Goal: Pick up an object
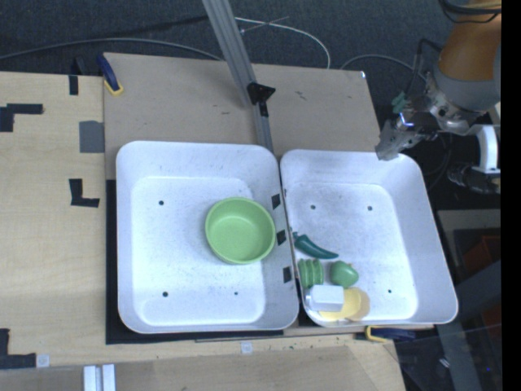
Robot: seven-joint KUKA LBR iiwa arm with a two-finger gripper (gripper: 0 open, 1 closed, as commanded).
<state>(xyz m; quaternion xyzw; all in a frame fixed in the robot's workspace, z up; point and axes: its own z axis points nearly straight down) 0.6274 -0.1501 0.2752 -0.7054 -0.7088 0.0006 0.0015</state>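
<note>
Near-left corner of your right bin held the only clutter: one yellow piece and one white block against the near wall, three green items just behind. Rest of that bin's floor was open. Left bin carried one green bowl, right of centre. Gripper hung over the right bin's far-right rim, well apart from the pile; can't tell how its jaws stood. Bench was pale wood with black tape marks.

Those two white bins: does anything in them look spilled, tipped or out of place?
Nothing looks spilled or broken. The green bowl sits upright in the left bin. The small items, among them a green toy pepper, are crammed into the right bin's near-left corner.
</note>
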